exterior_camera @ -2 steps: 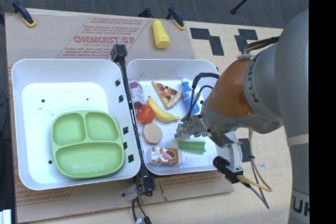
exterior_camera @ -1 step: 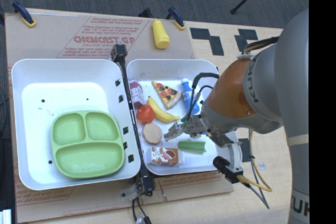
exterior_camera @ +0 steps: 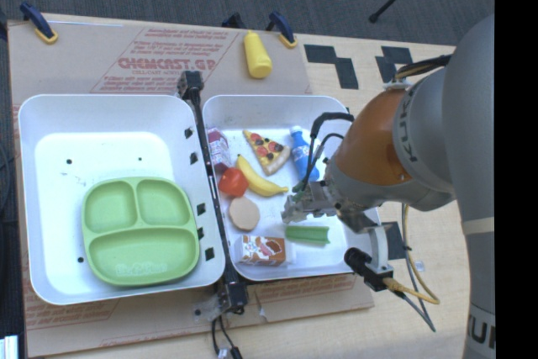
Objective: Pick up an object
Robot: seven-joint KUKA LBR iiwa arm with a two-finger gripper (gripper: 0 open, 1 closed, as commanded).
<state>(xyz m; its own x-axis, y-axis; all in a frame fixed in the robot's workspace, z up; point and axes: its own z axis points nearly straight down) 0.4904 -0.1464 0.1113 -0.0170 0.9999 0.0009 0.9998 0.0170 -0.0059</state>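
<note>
The right bin [exterior_camera: 277, 107] holds several toy foods: a pizza slice [exterior_camera: 267, 149], a banana [exterior_camera: 259, 179], a red tomato [exterior_camera: 233, 182], a tan round biscuit [exterior_camera: 245, 214], a green celery piece [exterior_camera: 308, 234], a blue bottle [exterior_camera: 300, 147], a snack packet [exterior_camera: 263, 250] and a dark can [exterior_camera: 218, 149]. My gripper [exterior_camera: 304, 203] is low inside this bin on the right side, just above the celery piece and right of the banana's tip. The orange wrist band [exterior_camera: 374, 147] and the arm hide the bin's right part.
The left bin [exterior_camera: 50, 130] holds a green divided plate [exterior_camera: 140, 229]. A yellow bottle-shaped toy [exterior_camera: 257, 55] lies on the cardboard behind the bins. Black clips [exterior_camera: 192, 84] join the bins along the middle wall. Cables [exterior_camera: 412, 286] trail at the front right.
</note>
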